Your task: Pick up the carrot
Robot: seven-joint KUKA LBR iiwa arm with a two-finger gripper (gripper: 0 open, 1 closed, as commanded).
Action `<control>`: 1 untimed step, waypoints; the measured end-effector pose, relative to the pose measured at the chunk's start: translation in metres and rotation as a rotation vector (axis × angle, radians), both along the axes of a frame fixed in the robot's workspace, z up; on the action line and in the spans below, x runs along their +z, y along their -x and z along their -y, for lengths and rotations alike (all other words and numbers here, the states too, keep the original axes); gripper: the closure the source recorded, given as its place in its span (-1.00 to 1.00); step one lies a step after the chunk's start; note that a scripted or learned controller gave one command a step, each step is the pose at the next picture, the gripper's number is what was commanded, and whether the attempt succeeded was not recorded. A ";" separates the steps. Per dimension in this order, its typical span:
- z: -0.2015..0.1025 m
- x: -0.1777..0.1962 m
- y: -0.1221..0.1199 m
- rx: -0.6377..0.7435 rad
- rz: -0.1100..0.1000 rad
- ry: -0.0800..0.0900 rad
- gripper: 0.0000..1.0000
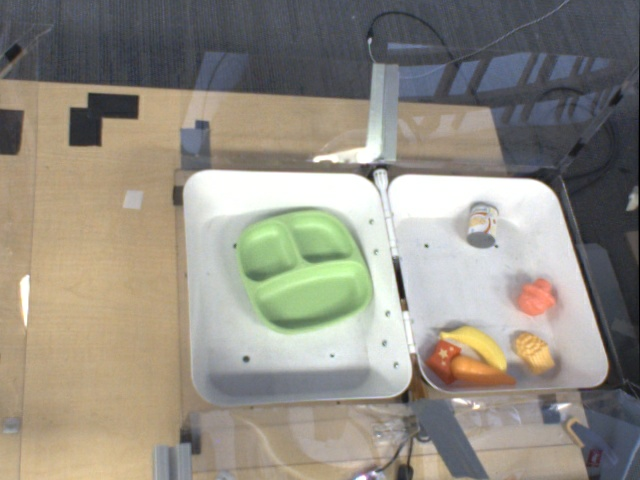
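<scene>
Left white shallow plastic bin (205, 298): holds green three-compartment plate (303, 268) | right white shallow plastic bin (440, 208): holds yellow banana (478, 345), orange tapered carrot (480, 371) at near edge, touching banana, beside red item (441, 355) | gripper state: cannot tell | progress: carrot not yet lifted, approach, grasp and lift remain

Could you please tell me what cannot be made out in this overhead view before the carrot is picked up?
- Carrot: its upper edge is hidden under the banana.
- Red item beside it: too small to identify, partly covered by the banana.
- Can: label too small and blurred to read.
- Yellow-brown item: too small to identify.
</scene>
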State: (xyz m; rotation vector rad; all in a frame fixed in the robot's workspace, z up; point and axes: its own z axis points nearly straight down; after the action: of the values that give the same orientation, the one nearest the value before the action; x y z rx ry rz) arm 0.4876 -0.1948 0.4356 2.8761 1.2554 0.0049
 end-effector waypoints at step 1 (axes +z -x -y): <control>-0.019 -0.082 0.000 -0.113 -0.002 -0.001 -1.00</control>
State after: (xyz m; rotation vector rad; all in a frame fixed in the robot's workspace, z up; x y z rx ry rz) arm 0.4880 -0.1760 0.3541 2.9442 1.0923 0.0023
